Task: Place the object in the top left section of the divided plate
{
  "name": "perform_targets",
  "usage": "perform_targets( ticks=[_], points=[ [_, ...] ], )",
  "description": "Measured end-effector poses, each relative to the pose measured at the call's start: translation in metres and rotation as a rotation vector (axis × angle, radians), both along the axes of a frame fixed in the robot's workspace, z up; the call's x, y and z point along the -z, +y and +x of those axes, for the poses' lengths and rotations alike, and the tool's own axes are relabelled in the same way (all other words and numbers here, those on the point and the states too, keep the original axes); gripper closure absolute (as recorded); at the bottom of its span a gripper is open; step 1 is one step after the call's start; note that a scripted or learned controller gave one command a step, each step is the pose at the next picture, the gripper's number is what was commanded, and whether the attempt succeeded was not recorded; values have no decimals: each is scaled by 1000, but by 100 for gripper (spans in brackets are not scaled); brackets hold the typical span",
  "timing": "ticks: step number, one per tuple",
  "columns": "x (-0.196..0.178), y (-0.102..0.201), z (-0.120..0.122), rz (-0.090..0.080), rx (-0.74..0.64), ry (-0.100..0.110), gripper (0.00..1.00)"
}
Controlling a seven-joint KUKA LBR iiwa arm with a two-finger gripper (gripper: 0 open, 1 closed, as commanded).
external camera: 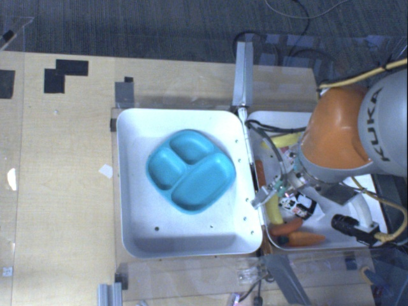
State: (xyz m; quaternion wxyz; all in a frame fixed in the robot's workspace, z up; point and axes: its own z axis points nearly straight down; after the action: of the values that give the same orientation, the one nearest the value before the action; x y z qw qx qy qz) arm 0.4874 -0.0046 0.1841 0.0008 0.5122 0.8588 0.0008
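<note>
Blue divided plate (191,171) in left bin (137,234), carrot (299,239) in right

Reaching in from the right, grey arm (376,132) bent downward, orange band above the wrist, gripper (280,193) lowered, pointing left.

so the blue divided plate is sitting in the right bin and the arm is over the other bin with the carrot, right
Not quite: the camera view shows the blue divided plate in the left bin, not the right one. The rest stands: the arm is over the other bin, where the carrot lies near its front edge.
</note>
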Motion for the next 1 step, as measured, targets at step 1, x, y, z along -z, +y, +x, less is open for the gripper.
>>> perform_targets(
  ticks=[1],
  points=[
    [-11,0,2,0,-1,-7,100]
  ],
)
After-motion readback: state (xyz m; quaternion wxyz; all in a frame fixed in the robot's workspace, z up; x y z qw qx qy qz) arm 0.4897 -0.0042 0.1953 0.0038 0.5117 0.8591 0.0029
